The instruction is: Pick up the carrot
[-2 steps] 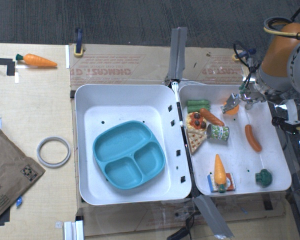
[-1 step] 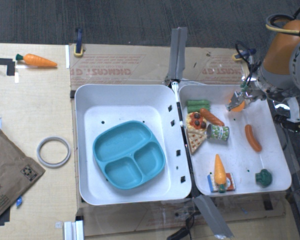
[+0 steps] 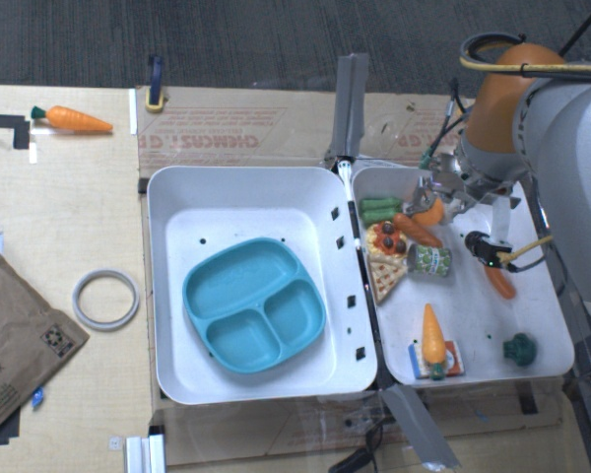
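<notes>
Your gripper (image 3: 431,197) hangs at the right bin's (image 3: 547,294) twelve o'clock; whether it holds anything cannot be told. The carrot (image 3: 431,335) lies at six o'clock. Crowded toys beneath may cause a mistaken grab.

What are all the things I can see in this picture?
tray: one, blue, three compartments, in the left bin
bins: two, white, side by side
carrots: several, orange; one low in the right bin, one on the bench far left
pizza slice: one, right bin's left side
green vegetable: one, top left of right bin
dark green piece: one, right bin's lower right corner
ring: one, grey, left of bins
cardboard box: one, brown, lower left
gripper: one, over the right bin's top
</notes>
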